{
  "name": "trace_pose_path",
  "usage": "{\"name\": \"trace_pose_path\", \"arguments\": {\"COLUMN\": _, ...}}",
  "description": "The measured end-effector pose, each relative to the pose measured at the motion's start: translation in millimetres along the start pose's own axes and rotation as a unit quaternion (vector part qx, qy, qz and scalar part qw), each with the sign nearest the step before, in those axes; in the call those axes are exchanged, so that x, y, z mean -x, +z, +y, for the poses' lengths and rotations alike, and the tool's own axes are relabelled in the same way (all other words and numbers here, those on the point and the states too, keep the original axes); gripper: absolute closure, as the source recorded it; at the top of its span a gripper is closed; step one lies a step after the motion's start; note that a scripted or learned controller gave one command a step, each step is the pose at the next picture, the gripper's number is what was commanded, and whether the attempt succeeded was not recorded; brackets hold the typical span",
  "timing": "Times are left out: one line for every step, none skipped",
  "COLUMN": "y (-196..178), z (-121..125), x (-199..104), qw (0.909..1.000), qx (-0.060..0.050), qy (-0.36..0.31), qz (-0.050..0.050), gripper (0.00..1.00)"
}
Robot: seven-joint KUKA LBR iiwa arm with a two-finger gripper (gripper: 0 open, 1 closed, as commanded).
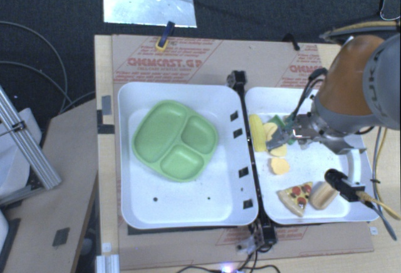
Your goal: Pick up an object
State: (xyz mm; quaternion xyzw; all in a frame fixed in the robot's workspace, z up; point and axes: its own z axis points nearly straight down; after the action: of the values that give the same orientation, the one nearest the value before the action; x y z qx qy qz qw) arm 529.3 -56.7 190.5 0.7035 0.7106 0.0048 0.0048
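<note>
That pile of yellow food pieces (pixel 269 134) sits at about 9 o'clock in the right bin (pixel 357 215), and the gripper (pixel 280 138) is right on it. Can't tell its grip. I'd lift slow, straight up, clear of the pizza slice (pixel 296 198).

Single fixed camera, mounted above the bench (pixel 188 56), angled downward; both white bins (pixel 135 203) fully framed at moderate range; arm (pixel 357 87) enters from right edge.
</note>
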Motion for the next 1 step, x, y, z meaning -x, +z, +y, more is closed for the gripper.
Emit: {"name": "trace_pose_path", "arguments": {"y": -106.8, "z": -37.5, "x": -47.7, "qw": 1.0000, "qx": -0.002, "qy": 0.000, "qz": 0.001, "gripper": 0.00}}
